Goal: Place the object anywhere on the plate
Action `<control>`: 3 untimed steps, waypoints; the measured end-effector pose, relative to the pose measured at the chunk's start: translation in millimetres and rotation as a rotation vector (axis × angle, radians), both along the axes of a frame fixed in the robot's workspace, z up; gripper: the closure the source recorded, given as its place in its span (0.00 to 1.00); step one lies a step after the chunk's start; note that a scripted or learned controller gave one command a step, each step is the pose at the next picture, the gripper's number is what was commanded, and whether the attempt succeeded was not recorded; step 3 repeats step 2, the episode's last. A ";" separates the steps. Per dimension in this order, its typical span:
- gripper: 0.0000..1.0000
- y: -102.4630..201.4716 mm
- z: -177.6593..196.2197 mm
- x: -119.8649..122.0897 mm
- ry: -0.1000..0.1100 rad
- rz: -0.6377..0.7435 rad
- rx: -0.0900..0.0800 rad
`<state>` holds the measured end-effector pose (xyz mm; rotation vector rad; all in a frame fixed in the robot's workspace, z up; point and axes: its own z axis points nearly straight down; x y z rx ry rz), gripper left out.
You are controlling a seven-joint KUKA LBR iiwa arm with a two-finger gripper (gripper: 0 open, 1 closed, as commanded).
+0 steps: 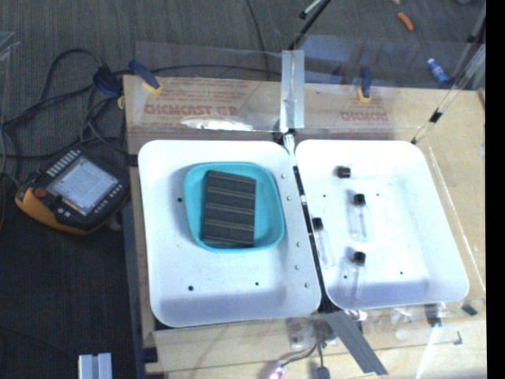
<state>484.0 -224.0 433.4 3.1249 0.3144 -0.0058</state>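
Left bin [166, 290]: white, shallow, holds everything listed. Plate [272, 212]: teal, squarish, central in left bin. Object [230, 208]: dark ribbed slab, lying flat on the plate, inside its rim. Judged stiff, fairly light, ridges giving grip; best pinched across its narrower sides. Hand: state cannot be told.

single fixed cam, mounted high over the worktop [465, 164], tilted down toward the far edge. frames both white bins [229, 290] side by side with margin; floor [63, 54] visible left and beyond. medium range.
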 end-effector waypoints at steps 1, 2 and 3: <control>0.00 -0.1 0.1 -0.1 0.000 -0.001 0.000; 0.00 -0.1 0.1 -0.1 0.000 -0.001 0.000; 0.00 -0.1 0.1 -0.1 0.000 -0.001 0.000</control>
